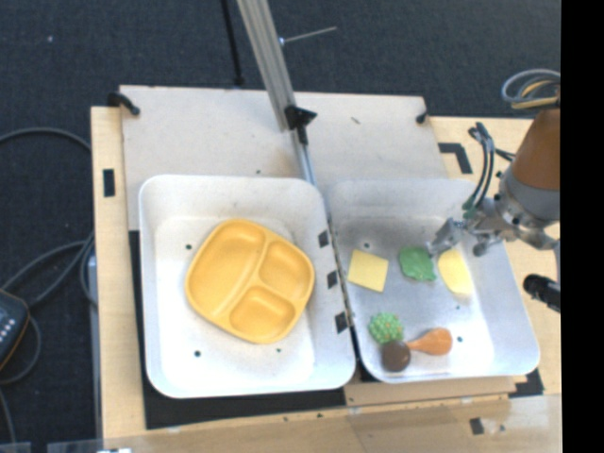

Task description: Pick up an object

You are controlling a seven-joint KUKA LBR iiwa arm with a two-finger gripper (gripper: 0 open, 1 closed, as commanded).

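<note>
- Right now, gripper (460, 237) over right bin (510, 338), fingers spread, gripping nothing.
- Green leaf (416, 263) and pale yellow piece (456, 273) just below.
- Cheese slice (368, 271), broccoli (385, 327), drumstick (429, 342) nearby.
- Yellow tray (250, 279) in left bin (170, 361).

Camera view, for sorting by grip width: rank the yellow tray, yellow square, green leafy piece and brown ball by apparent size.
1. yellow tray
2. yellow square
3. green leafy piece, looks close to the square, so unsure
4. brown ball
</note>
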